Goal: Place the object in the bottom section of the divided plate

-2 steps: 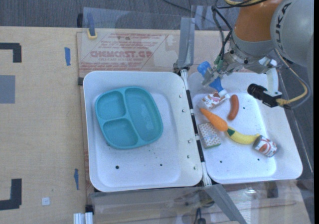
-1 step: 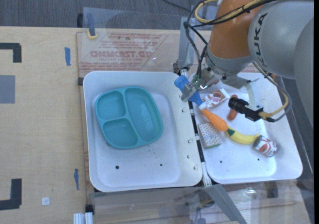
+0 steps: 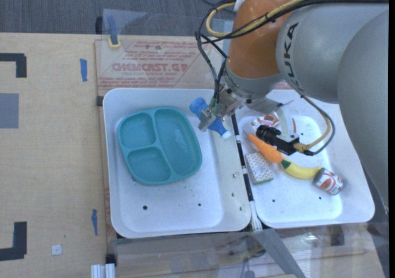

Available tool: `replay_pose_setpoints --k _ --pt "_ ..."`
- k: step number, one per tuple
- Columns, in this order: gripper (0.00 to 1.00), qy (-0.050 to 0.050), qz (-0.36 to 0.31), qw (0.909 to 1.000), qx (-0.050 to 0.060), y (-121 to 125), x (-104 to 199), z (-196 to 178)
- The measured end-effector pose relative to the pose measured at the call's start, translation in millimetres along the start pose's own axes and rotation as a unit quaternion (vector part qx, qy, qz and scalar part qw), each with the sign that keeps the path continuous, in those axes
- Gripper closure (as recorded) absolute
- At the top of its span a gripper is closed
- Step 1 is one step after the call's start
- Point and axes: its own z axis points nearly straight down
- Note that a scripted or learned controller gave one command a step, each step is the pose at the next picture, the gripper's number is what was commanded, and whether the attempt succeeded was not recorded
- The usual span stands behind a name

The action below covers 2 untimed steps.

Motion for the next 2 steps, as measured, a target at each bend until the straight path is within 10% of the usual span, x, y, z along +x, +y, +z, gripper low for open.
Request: replay_pose_setpoints --k 1,2 --pt "1.0 0.0 0.025 0.9997 0.0 37.7 79.7 12.7" --pt "0.0 0.0 0.025 0.9997 0.0 37.7 79.3 12.4"
